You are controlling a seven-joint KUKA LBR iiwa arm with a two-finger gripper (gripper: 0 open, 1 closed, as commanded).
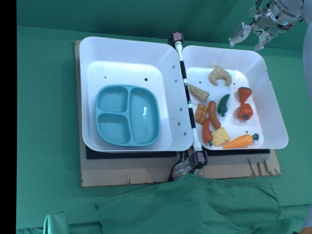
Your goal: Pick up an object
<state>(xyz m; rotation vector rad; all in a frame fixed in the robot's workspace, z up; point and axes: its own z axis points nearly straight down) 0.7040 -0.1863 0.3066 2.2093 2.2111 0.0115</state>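
Above the far right corner of the right bin [273,89], the gripper [249,37] hung with its fingers spread wide and nothing between them, well clear of the toys below. Nearest it, toward the bin's far edge, lay a croissant [220,75]; beyond that, by the right wall, a red pepper [244,103], with a dark green chilli [223,104] just beside it. Along the divider sat a cone [198,92], a waffle [201,113] and two sausages [214,114], and at the near edge a cheese wedge [221,136] touched a carrot [240,141]. The left bin [92,52] held a blue divided plate [127,115]. To my eye the pick had not begun: the arm was merely poised. Next it would need to choose one toy, come over it, and descend with fingers straddling it.
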